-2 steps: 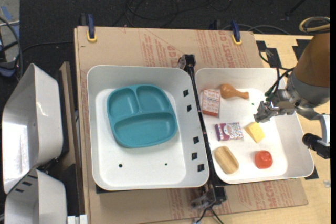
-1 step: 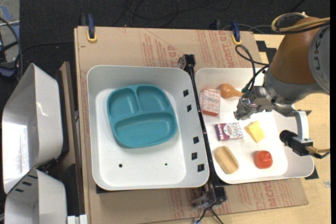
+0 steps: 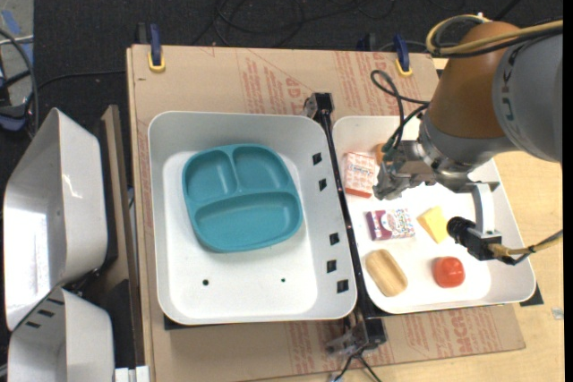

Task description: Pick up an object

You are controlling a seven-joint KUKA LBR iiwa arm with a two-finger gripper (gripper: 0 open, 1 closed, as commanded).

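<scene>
Nearest us, below the pincer [image 3: 391,177], we see a bread roll [image 3: 386,272] and a red tomato [image 3: 448,271], then a purple-white packet [image 3: 389,224] and a yellow wedge [image 3: 433,224]. A pink packet [image 3: 359,173] lies just beside the pincer. We cannot tell its grip.

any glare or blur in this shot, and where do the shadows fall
Camera view: sharp and evenly lit, slightly grainy; soft sheen on the teal plate; the arm shades the right bin around the gripper; the floor beyond the bench is dark.
</scene>
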